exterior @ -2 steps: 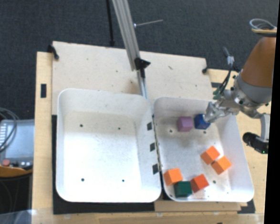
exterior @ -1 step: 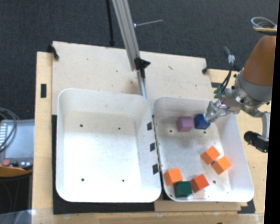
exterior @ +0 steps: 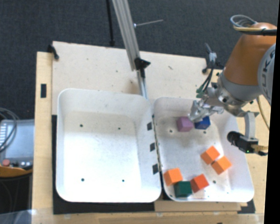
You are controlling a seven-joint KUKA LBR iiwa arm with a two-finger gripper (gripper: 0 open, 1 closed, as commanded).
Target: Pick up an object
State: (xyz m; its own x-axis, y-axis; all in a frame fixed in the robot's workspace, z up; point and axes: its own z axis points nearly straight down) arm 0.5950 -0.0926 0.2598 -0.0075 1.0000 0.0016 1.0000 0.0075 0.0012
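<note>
In the right bin [exterior: 237, 185] a purple cube [exterior: 184, 123] and a blue cube [exterior: 204, 122] lie close together near the far wall. My gripper [exterior: 197, 113] hangs low over the gap between them, its tip overlapping the purple cube's upper right edge and the blue cube's left side. The grey wrist and orange band [exterior: 247, 52] rise behind it to the right. Nearer the front lie two orange cubes [exterior: 210, 154] [exterior: 222, 164] side by side, another orange cube [exterior: 174, 175], a red-orange cube [exterior: 200, 182] and a green cube [exterior: 183, 188].
The left bin [exterior: 107, 96] sits beside the right one, sharing a middle wall [exterior: 154, 143]. A slanted metal post [exterior: 128, 34] stands behind the bins. A black fitting with cable [exterior: 241, 140] hangs over the right bin's right rim.
</note>
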